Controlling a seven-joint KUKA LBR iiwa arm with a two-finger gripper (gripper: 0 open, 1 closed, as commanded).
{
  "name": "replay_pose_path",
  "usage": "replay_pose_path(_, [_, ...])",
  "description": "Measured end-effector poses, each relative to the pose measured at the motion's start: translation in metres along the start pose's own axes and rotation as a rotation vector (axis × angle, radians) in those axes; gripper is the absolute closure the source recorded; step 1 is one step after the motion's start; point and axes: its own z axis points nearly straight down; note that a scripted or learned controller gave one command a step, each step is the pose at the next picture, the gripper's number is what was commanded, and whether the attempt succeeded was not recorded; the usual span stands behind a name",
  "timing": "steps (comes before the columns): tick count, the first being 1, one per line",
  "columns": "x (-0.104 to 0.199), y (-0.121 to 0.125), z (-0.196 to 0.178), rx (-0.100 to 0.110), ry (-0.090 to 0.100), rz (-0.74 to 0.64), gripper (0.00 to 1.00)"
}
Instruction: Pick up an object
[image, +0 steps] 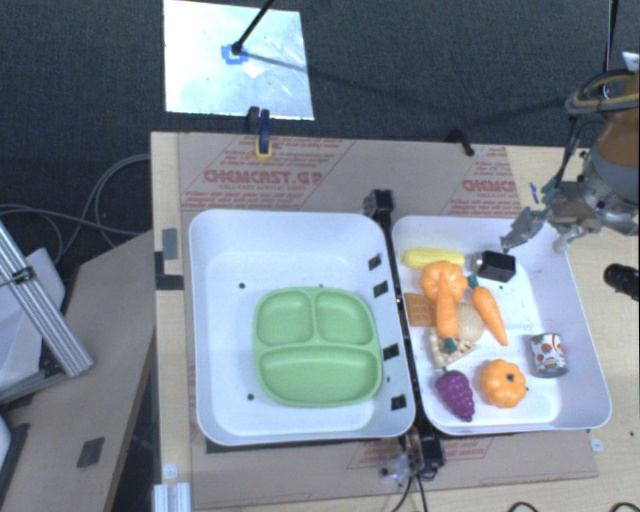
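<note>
Toys (470, 325) crowded together in right bin (580, 330), gripper (545, 228) with fingers apart above its far edge, grasping nothing.

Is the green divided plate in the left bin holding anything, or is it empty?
Empty. The green plate lies flat in the left bin, and all three of its compartments show bare green.

Light is even and fairly bright, falling from above. The two white bins (300, 250) look washed out, close to glare, with soft faint shadows along their walls. A shiny metal sheet (238, 60) at the upper left of the frame reflects a pale blotch. The dark floor around it stays dim. The whole frame is slightly soft and grainy, most at the right edge.
</note>
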Motion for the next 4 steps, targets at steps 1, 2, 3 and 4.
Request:
replay_pose_path(1, [0.0,0.002,-0.006,-0.009,-0.002,-0.003,0.0])
replay_pose_path(2, [-0.002,0.012,0.049,-0.006,-0.001,-0.003,0.0])
replay_pose_path(3, [0.003,0.012,0.095,-0.006,-0.001,-0.005,0.0])
replay_pose_path(4, [0.001,0.015,0.115,-0.019,-0.007,-0.002,0.0])
